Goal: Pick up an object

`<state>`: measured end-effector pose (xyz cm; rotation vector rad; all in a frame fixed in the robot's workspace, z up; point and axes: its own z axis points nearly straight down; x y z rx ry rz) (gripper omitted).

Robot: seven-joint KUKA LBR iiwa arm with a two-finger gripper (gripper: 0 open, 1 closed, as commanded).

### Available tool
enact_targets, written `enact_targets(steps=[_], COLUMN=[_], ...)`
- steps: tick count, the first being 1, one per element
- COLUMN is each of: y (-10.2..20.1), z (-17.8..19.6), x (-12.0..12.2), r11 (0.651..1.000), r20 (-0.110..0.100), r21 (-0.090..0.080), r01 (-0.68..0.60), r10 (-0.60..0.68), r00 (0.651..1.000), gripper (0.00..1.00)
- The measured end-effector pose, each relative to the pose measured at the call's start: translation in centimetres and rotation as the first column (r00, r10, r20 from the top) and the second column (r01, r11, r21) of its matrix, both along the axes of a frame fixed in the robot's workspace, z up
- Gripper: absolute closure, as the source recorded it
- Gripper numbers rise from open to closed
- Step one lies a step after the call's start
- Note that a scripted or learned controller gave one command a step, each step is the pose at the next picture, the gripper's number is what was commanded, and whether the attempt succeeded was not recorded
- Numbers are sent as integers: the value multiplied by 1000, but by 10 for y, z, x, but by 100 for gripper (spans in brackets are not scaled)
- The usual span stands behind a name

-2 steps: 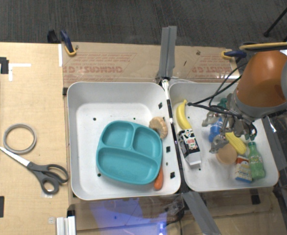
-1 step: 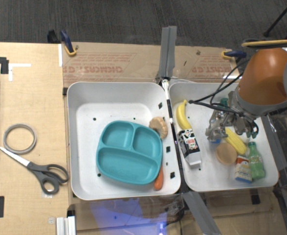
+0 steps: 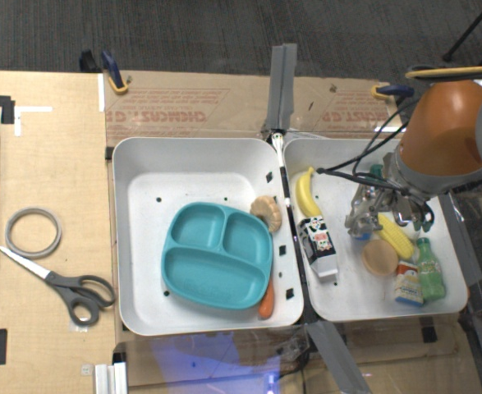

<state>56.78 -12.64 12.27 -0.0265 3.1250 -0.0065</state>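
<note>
My gripper (image 3: 370, 217) hangs over the middle of the right bin (image 3: 339, 302), below the orange wrist band. Just under and to its right lies a yellow corn-like piece (image 3: 397, 236), with a tan round object (image 3: 380, 258) below that. A banana (image 3: 306, 194) lies along the bin's left wall. A black and white carton (image 3: 319, 247) rests below the banana. At the bin's right side stand a green bottle (image 3: 429, 271) and a small red and white pack (image 3: 406, 286). I see nothing held in the gripper.
The left bin (image 3: 134, 220) holds a teal divided plate (image 3: 218, 255), a tan bun-like piece (image 3: 266, 212) and an orange carrot (image 3: 265, 304). On the bench to the left lie scissors (image 3: 64, 286) and a tape roll (image 3: 33, 231). Cables trail from the wrist.
</note>
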Motion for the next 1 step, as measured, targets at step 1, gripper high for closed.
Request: enact_targets(steps=[1], y=[-30], z=[-29], x=[-35], r11=[1000], r20=[-15], r21=[4], r01=[22], r10=[-21], r00=[1000], gripper=[0])
